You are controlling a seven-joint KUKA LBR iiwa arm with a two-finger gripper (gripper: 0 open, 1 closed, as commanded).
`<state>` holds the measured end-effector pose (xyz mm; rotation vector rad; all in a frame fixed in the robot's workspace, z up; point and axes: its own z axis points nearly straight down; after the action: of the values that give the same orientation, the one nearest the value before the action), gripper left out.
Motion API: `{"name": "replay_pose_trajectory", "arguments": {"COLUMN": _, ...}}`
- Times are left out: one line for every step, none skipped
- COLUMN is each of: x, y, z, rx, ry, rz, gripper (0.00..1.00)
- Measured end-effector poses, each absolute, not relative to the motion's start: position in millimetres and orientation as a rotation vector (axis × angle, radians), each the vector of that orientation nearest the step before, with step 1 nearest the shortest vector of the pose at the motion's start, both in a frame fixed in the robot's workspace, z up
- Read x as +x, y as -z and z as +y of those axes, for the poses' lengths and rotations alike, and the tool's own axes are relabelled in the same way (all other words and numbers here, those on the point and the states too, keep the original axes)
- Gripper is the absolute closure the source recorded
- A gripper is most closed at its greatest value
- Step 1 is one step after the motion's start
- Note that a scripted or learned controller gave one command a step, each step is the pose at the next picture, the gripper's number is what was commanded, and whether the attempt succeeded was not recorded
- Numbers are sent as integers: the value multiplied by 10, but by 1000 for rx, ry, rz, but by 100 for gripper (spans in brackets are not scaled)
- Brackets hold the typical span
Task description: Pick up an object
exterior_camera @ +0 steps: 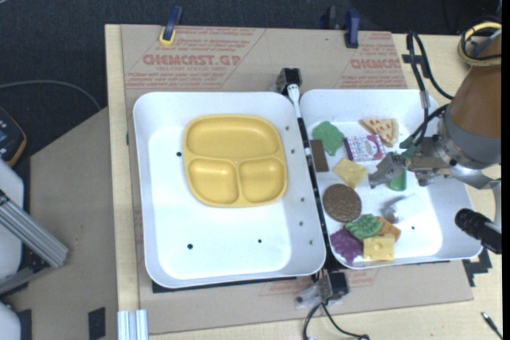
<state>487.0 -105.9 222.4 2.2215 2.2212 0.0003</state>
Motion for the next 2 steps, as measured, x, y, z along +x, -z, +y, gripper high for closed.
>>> {"name": "replay_pose_trajectory", "arguments": {"x": 4877, "y": -1590, "z": -1062, "rx": 2228, "ry": 7, "rz": 2227, "gripper": 0}}
{"name": "replay_pose_trajectory", "arguments": {"x": 4884, "y": -1154, "z": -1082, "rx": 2227, "ry": 5, "rz": 2225, "gripper": 0}}
